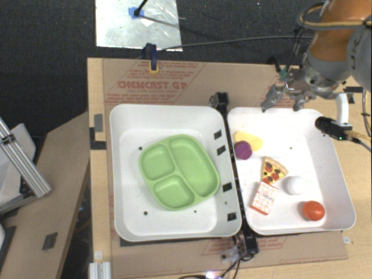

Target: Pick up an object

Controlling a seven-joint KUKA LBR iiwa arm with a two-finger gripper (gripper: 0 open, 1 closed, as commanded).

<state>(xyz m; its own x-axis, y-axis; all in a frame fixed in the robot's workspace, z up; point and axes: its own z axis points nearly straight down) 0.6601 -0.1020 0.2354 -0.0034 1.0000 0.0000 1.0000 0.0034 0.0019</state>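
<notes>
Two bins: L bin [125,156] w/ green tray [178,171]; tool [285,100] open, empty.

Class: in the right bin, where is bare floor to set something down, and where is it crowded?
Bare: the right bin's far strip below the gripper, and its right side beyond the white ball. Crowded: the left-centre cluster, purple ball to tomato.

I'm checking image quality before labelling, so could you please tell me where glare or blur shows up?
Camera view: the crinkled silver foil sheet at top glares brightly; the white ball nearly washes into the right white bin; the end effector looks slightly soft; the green divided plate is sharp.
</notes>
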